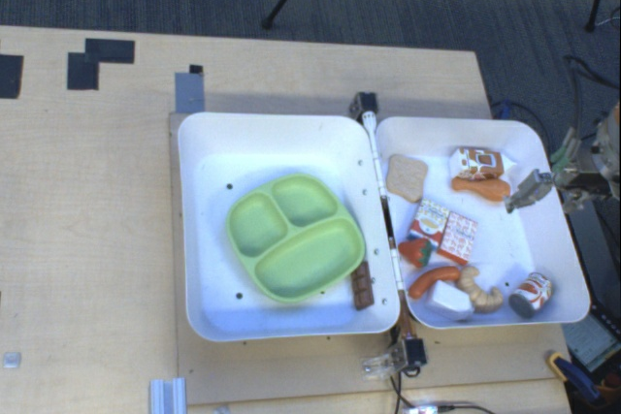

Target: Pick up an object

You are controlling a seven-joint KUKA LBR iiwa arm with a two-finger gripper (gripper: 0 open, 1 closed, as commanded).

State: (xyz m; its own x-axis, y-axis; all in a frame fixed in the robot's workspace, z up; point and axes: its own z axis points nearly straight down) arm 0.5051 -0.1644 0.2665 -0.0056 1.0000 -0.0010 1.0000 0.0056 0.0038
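Over right bin (543,145), three o'clock edge: metal fingers (529,190), state unclear. Beside: smooth orange carrot (480,189), square bread slice (407,177), glossy green divided plate (296,236).

I am counting two white bins: the left bin (194,208) and the right bin (529,136). One green divided plate (296,238) and one brown bar (362,288), at its five o'clock, are lying in the left. About nine small items are crowding the right, including one bread slice (407,177) and one printed carton (444,231).
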